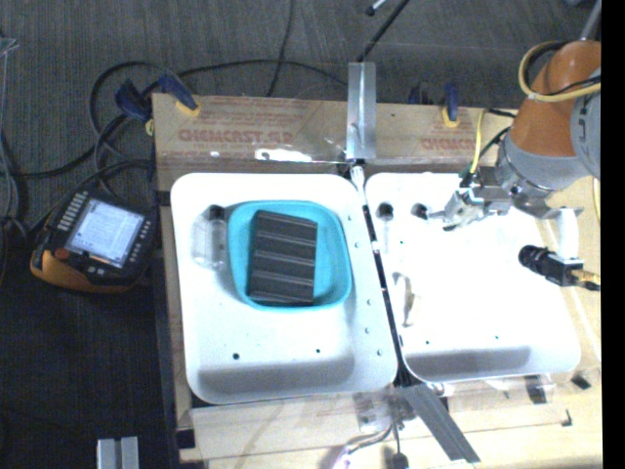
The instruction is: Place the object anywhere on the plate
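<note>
The left shallow white plastic bin [283, 360] with rounded corners serves here as the landmark. Inside it, in its upper half, lies a light blue plate [334, 262] of rounded rectangular shape, smooth and a little glossy. On the middle of this plate rests a dark grey ribbed block [283, 256], rectangular, with several raised ridges that run across its surface; it lies flat and slightly turned against the plate's edges. Just beside the plate, at its left edge and also inside the left bin, lies a small transparent bottle-like object [207, 235] with a dark cap; its exact shape is hard to tell.

Touching the left bin on its right side stands the second white plastic bin [488, 330], with the same shallow form. On the floor of this second bin, close to the wall shared with the left bin, lies a small pale elongated item [406, 299], too faint to name.

The grey robot arm with an orange band [557, 106] reaches over the upper right part of the second bin, well apart from the left bin. Its gripper [459, 206] hangs there above the white floor, and I cannot tell how it is set, because it is small and blurred.

Behind the left bin runs a brown board of the worktop [254, 135] with faded printed letters. To the left of the left bin, on the dark carpet floor, lies an orange and grey handheld control pendant with a bright screen [96, 237].
</note>
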{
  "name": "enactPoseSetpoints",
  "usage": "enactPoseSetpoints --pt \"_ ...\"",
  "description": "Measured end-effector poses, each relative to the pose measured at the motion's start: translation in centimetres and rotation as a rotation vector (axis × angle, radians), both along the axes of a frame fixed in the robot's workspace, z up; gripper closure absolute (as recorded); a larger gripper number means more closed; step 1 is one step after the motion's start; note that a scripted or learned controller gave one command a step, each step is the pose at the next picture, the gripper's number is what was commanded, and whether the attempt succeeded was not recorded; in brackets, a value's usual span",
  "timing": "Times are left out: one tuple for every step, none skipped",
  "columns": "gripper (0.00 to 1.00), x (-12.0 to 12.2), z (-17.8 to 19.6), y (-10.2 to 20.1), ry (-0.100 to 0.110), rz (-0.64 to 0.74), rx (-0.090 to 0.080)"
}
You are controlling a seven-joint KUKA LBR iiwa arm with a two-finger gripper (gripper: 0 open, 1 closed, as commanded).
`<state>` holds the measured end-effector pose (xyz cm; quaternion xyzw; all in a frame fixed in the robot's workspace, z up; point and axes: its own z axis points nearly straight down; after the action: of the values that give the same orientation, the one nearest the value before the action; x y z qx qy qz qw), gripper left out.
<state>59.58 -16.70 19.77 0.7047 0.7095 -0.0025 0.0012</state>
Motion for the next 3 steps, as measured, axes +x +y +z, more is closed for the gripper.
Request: enactPoseSetpoints --pt "0.00 0.0 0.0 0.0 0.000 0.000 0.000" --pt "0.00 -6.7 0.8 0.3 0.001 -0.034 0.002" --pt "0.00 -10.9 -0.1 5.3 0.002 -0.105 0.005"
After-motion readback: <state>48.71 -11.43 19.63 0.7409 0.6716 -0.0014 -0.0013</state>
